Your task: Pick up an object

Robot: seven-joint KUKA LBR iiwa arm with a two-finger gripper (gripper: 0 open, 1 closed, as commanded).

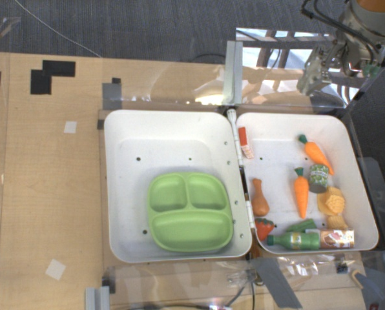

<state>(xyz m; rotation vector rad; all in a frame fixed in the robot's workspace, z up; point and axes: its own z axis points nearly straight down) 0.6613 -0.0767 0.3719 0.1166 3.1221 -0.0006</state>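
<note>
Pale wood-grain surface (44, 192), matt, with black matt patches. Smooth white plastic bins (170, 131), faintly sheened. Green tray (189, 212) of smooth, softly glossy plastic. Glossy plastic carrots (300, 196), glossy brown drumstick (260, 199). Green bottle (302, 239) shiny, with a paper-like label. Bright bare metal frame (276, 41) behind the bins, reflective. Dark ribbed carpet (147, 11) beyond, rough and matt.

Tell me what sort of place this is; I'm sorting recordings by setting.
Probably a robotics lab test bench: two white bins on a wooden bench, toy food like a carrot and a green divided plate, and a robot pincer overhead.
</note>
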